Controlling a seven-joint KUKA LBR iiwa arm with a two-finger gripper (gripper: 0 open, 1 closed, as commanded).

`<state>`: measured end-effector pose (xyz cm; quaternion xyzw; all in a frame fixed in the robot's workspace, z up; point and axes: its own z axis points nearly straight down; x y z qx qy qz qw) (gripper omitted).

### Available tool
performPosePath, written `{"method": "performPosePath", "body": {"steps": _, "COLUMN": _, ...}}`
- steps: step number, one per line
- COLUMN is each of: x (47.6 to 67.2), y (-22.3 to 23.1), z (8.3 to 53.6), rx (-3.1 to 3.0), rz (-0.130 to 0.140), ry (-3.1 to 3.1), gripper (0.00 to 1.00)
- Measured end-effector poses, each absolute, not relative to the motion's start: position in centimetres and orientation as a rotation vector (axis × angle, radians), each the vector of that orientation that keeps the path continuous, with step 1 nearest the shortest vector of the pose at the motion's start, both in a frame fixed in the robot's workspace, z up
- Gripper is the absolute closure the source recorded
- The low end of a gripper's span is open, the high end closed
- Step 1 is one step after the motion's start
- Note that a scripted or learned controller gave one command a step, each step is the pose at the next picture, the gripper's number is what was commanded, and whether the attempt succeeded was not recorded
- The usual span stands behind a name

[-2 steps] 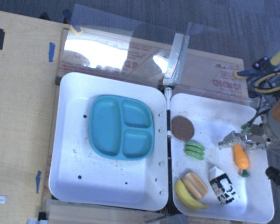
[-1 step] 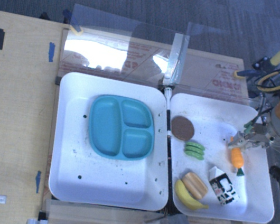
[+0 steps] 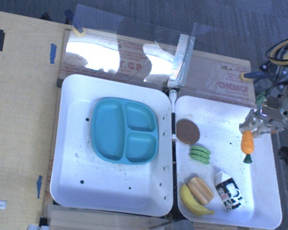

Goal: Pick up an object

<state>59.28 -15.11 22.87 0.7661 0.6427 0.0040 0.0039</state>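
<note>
Orange carrot (image 3: 247, 143) hanging from the jaws (image 3: 253, 129), its top hidden, arm cut off.

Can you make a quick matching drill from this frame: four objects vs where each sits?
Things:
1. blue tray
2. brown disc
3. banana
4. carrot

Places:
A. right bin, near front edge
B. left bin, centre
C. right bin, just under the gripper
D. right bin, by the divider between the bins

Pairs: 1-B, 2-D, 3-A, 4-C
</note>
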Motion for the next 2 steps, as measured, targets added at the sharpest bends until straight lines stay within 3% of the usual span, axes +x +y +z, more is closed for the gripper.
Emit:
{"method": "performPosePath", "body": {"steps": 1, "x": 64.7, "y": -17.2, "z": 25.9, "rx": 2.446, "rz": 0.003, "ry": 1.965, "gripper": 1.00}}
{"method": "performPosePath", "body": {"steps": 2, "x": 64.7, "y": -8.3, "z": 18.0, "rx": 2.346, "rz": -0.006, "ry": 2.102, "gripper": 1.00}}
